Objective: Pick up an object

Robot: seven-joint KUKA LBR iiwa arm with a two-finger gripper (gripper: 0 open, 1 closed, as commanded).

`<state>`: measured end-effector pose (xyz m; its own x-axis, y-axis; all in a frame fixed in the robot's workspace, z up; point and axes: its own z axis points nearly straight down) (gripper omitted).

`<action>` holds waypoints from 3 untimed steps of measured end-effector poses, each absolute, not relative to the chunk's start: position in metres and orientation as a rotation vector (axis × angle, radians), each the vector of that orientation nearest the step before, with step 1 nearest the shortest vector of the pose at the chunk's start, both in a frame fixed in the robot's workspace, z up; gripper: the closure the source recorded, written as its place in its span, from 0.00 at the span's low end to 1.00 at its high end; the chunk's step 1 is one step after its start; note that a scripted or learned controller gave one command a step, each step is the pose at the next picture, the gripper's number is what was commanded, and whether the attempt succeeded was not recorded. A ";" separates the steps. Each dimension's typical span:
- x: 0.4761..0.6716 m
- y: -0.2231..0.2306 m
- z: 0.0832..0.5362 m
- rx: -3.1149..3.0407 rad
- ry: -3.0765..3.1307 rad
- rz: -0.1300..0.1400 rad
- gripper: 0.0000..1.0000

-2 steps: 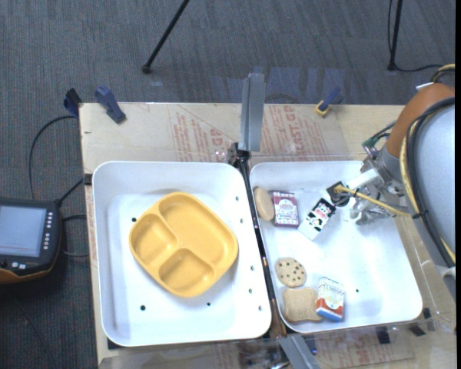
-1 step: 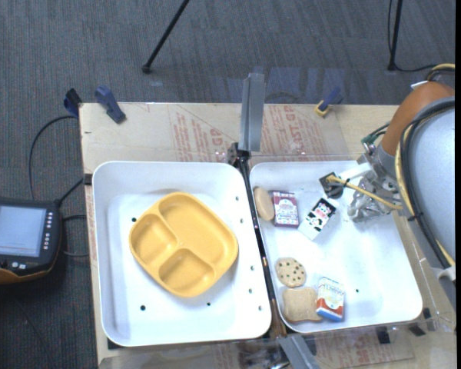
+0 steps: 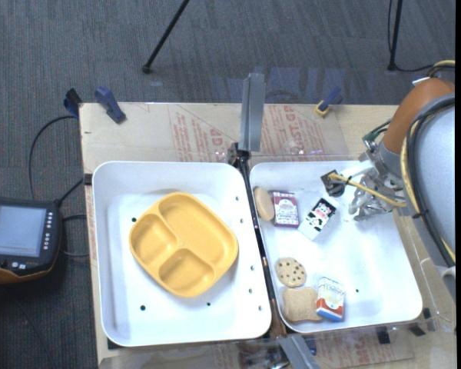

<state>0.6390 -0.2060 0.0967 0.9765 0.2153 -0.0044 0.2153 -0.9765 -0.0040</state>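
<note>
end effector (image 3: 363, 204): right bin's far right corner, grip state unclear
milk carton (image 3: 317, 217): just beside it, light, stiff; grip flat sides

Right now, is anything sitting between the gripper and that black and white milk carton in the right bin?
Nothing visible does. The gripper hangs over the right bin just to the right of the milk carton, with bare white floor between them. The dark red box and oval cookie lie on the carton's far side, to its left.
</note>
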 end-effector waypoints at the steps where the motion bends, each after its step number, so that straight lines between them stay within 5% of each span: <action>1: 0.639 -0.204 0.106 -3.117 -0.351 0.012 1.00; 3: 0.637 -0.210 0.085 -3.121 -0.327 0.011 1.00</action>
